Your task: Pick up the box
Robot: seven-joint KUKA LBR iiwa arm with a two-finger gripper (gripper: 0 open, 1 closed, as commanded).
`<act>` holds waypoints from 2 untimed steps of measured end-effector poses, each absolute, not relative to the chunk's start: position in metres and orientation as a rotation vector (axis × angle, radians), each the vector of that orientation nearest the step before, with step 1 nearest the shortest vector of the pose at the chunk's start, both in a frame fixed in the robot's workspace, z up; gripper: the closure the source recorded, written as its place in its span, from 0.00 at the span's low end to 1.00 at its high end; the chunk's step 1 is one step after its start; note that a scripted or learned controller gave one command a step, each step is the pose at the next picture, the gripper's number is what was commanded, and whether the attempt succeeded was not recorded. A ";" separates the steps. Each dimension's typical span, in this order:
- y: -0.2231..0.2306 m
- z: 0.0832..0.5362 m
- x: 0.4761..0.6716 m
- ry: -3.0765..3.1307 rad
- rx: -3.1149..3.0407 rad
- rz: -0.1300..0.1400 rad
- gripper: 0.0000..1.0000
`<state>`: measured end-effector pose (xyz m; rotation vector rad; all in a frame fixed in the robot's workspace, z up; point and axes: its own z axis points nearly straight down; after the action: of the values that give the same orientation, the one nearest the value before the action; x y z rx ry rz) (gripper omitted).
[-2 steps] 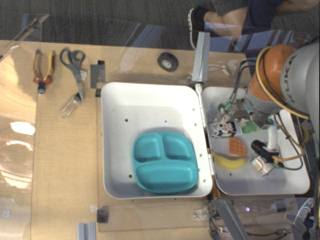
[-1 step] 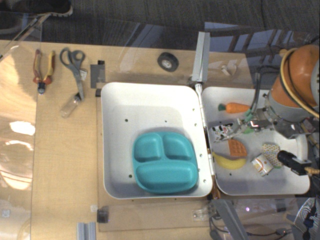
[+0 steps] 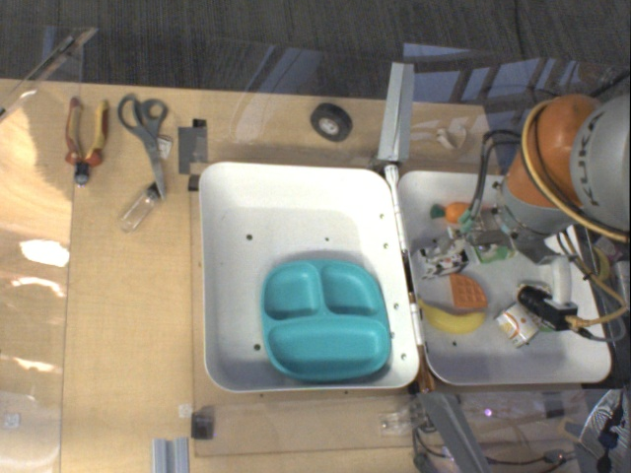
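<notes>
The box (image 3: 515, 325), which I am taking to be the small white-and-tan item, is lying in the front half of the right bin (image 3: 552, 365), near the banana's (image 3: 454, 319) tip. The tool (image 3: 446, 259) is hanging over the bin's left part, so the box is sitting below and right of it in the view. The arm (image 3: 552, 166) is reaching in from the right, wrist bending downward. I cannot tell whether the tool is wide or narrow.

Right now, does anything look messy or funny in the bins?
Nothing looks spilled or broken. The teal tray sits off-centre in the left bin, crowded toward its near right corner.
</notes>
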<state>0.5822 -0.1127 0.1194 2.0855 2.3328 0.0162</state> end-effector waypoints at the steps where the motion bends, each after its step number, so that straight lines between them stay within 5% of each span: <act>1: -0.105 0.110 0.568 2.321 2.029 0.056 0.00; 2: -0.136 0.201 0.510 2.327 2.100 0.007 0.00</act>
<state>0.5104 -0.1355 0.2013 2.1001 2.3270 0.0068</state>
